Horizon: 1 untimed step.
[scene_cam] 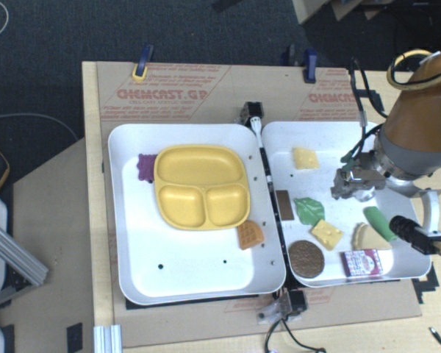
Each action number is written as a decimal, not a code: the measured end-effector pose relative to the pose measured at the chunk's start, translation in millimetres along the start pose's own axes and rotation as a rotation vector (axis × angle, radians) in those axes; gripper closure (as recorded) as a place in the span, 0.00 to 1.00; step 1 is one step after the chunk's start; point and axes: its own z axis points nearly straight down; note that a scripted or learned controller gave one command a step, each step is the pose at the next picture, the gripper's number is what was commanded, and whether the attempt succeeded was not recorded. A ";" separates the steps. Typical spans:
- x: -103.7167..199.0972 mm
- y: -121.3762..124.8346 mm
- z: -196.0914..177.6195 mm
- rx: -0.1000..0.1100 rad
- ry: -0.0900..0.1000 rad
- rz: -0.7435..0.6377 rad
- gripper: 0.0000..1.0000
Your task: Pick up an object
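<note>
You are looking first at the near edge of the right bin, where a round brown cookie and a pink-and-purple packet are lying close to the wall. Just behind them a yellow cheese wedge, a pale tan piece and a green cylinder are crowding together. A green leafy piece is sitting a little farther in, with a dark brown bar beside the dividing wall.

The gripper is hanging over this bin, between the leafy piece and the cylinder. You cannot tell from this slant whether it is released or clenched, and no object is visibly in its grasp, so treat the pick as not yet made.

To do this step well, you are better off choosing a target with free space around it. The leafy piece is nearest the gripper and stands apart from the wall, so it looks like the easiest choice. The cylinder is touching its neighbours and may roll. Centre over the piece before descending, and close across its narrower width.

Farther back, a pale yellow block is lying alone and makes a good second choice. In the left bin, a waffle piece is leaning against a yellow divided plate, with a purple scrap beyond, all well away from the arm.
</note>
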 end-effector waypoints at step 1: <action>0.1 1.5 -31.5 0.000 0.000 0.000 1.00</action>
